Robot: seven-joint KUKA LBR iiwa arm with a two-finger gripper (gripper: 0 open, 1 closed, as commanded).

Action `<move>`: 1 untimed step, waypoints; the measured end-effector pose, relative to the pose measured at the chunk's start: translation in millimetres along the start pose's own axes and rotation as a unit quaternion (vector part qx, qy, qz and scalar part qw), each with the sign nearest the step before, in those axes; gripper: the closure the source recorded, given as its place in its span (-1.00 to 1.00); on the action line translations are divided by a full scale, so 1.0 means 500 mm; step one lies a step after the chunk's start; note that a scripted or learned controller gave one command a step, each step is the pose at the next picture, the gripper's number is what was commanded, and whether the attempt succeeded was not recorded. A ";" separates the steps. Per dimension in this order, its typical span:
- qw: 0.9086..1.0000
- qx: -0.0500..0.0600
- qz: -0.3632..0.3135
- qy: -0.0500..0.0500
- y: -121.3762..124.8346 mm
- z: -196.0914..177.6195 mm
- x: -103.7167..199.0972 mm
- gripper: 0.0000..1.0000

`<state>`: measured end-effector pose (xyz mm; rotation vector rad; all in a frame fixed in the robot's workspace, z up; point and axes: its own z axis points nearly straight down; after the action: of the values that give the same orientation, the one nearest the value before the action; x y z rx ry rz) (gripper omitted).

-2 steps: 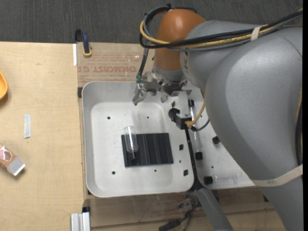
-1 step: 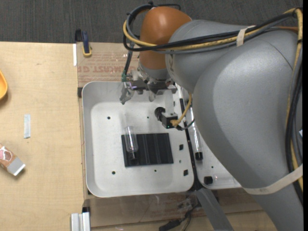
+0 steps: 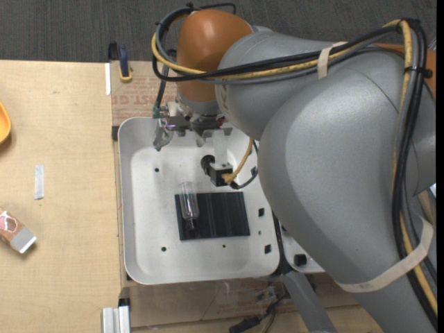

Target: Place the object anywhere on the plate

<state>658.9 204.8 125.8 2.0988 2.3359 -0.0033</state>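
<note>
Pale wooden surface (image 3: pixel 62 130) carries the white bin (image 3: pixel 142 255) where I see my pincer (image 3: pixel 187 127) near its far edge, grip state I cannot tell, while a clear tube-like object (image 3: pixel 189 201) lies on the black plate (image 3: pixel 218 214).

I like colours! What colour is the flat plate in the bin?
Black, with fine ridges; the camera view shows the plate lying flat.
</note>
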 end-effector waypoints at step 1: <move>0.981 0.002 0.196 -0.001 -0.081 0.071 0.042 -1.00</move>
<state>616.5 221.1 90.2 2.5170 1.8807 -0.0094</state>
